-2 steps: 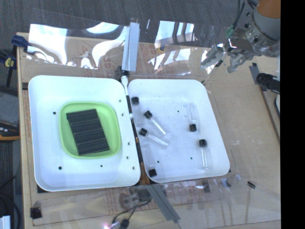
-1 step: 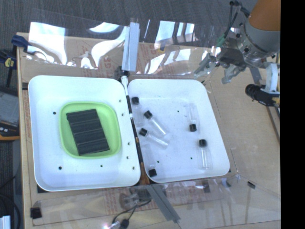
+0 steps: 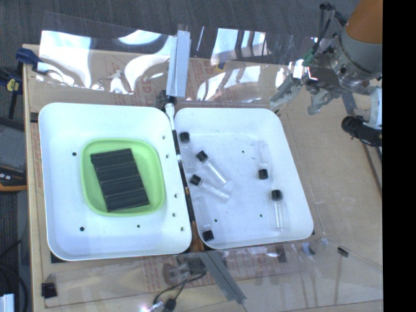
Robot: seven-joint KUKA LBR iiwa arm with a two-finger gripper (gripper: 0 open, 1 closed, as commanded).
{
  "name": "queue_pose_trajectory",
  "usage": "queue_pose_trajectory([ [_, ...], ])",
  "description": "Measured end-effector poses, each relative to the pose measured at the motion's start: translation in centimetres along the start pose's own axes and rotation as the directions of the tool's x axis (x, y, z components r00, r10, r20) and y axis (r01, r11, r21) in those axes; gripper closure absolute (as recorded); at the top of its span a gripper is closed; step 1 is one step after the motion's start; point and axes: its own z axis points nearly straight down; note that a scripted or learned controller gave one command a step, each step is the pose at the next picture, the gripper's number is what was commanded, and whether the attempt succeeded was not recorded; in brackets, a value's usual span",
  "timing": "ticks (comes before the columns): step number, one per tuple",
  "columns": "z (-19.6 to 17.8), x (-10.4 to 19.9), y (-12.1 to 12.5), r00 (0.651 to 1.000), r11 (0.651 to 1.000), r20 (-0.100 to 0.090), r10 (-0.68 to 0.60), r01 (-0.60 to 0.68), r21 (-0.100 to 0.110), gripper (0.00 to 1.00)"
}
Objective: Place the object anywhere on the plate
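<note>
Your tool (image 3: 300, 91), jaw state unreadable here, hovers past the right bin's (image 3: 296, 174) far right corner; the clear, black-capped vials (image 3: 210, 169) lie below-left of it, the green plate (image 3: 151, 158) farther left.

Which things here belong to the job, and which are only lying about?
Job:
- green square plate in the left white bin
- dark ribbed rectangular block, already lying on it
- gripper

Lying about:
- clear plastic vials with black caps in the right white bin
- blue clamp
</note>
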Motion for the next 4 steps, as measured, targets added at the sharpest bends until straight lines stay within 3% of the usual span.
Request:
queue_pose_trajectory([
  [1, -7.6, 0.1, 2.1, 0.986, 0.986, 0.0, 0.167, -0.167, -0.002, 0.0],
  [2, -7.1, 1.0, 5.9, 0.967, 0.967, 0.0, 0.256, -0.256, -0.002, 0.0],
  [3, -5.9, 1.4, 5.7, 0.938, 0.938, 0.0, 0.345, -0.345, 0.001, 0.0],
  [4, -0.8, 1.3, 2.3, 0.928, 0.928, 0.001, 0.372, -0.372, 0.002, 0.0],
])
